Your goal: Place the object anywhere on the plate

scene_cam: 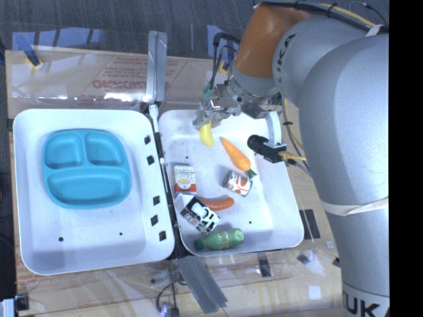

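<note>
My hand (210, 114) hangs low over the far end of the right bin (291, 226), and the yellow banana (206, 135) sits right under its tip, touching or nearly so. Whether my fingers are spread or closed on it I cannot tell (the metal parts blur together there, and the banana's upper end is hidden by them). My arm (330, 91) covers the bin's far right corner and much of the surface beyond.

Behind the banana in the same bin lie a carrot (235, 153), a small can (238, 183), a little carton (184, 177), a sausage (216, 203), a black-and-white item (200, 215) I can't make out, and a green bottle (220, 239) near the front wall.

The blue plate (84, 166), with three sections, rests in the left bin (33, 243), well apart from the banana.
</note>
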Available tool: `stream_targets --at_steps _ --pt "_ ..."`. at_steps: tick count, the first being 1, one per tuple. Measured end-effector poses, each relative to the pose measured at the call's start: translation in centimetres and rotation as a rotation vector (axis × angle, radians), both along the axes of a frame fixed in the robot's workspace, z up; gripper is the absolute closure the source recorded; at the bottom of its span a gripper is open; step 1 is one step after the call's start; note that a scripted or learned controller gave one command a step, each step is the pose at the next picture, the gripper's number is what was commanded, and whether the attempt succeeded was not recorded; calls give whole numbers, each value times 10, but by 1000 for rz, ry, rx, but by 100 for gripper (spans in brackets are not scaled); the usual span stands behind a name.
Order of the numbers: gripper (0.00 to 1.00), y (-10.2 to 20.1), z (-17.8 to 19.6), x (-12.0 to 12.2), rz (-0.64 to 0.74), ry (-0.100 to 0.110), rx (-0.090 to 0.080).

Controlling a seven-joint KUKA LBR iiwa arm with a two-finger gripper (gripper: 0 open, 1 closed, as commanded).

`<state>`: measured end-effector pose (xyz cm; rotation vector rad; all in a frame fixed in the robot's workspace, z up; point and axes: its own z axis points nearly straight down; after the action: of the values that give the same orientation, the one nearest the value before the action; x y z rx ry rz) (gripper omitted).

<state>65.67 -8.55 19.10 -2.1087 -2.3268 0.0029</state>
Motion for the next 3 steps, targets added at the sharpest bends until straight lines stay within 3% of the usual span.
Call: stream_targets --at_steps 1,2,3 --pt "100 46 0 -34 -30 2 0" --pt "100 113 1 -12 -20 -1 0" --pt "100 115 13 -14 -267 0 -1"
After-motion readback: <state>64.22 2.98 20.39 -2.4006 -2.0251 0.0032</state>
